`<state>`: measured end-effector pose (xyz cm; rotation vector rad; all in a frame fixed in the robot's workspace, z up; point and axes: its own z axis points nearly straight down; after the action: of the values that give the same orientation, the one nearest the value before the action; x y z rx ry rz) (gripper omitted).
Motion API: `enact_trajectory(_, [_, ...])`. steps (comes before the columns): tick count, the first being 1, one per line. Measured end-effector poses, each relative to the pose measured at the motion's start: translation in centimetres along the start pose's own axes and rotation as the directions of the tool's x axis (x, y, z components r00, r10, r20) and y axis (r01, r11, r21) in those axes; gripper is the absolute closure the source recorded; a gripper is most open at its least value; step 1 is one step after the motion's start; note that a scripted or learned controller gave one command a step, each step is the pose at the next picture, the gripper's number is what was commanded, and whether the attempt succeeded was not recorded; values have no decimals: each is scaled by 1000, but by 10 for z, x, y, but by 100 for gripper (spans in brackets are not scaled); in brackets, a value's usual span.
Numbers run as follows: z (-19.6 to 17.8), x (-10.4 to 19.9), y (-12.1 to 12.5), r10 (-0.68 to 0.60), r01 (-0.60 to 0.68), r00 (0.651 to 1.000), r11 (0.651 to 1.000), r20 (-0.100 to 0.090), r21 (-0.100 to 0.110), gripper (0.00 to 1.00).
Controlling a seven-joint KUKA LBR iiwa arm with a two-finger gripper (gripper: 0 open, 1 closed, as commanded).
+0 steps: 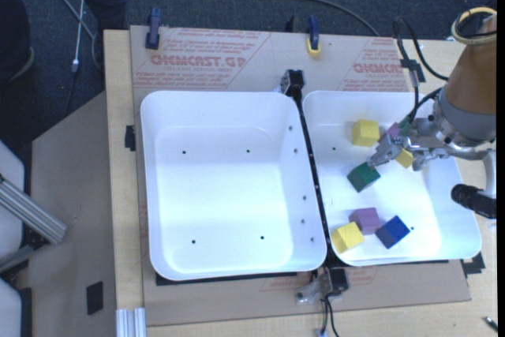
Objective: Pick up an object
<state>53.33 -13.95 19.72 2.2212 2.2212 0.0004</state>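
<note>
Nearest the lower edge of the frame, a yellow block [347,237], a purple block [365,218] and a blue block [392,231] are clustering in the right bin [450,245], with a green block [363,176] lying further up. The gripper [392,148] is hovering just above and right of the green block, near it, and whether it is gripping anything cannot be told. Further up, a second yellow block [364,132] is sitting just left of the gripper, while the left bin [158,193] is lying beside on the tabletop [118,170].

Fixed overhead camera, slanted down (both bins [237,102]), arm [473,83] entering right
</note>
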Motion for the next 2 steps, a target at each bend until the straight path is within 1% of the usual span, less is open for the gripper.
enact_trajectory(1, [114,-34,-5,2,-2,1000,1000,-1,8,0])
enact_trajectory(2, [109,-15,34,-2,2,1000,1000,0,-1,0])
